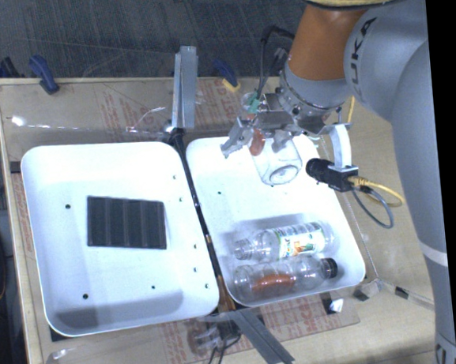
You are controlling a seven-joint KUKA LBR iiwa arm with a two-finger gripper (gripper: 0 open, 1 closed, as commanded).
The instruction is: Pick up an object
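Nearest the camera, the right bin (339, 231) has two clear plastic bottles lying side by side at its front edge: one with reddish contents (284, 277), and one with a white label (285, 243) just behind it. The left bin (52, 256) carries a dark ribbed rectangular pad (126, 222) lying flat. At the right bin's far end, the hand (265, 138) is clenched on a clear glass cup (278, 163), which hangs tilted between its fingers.
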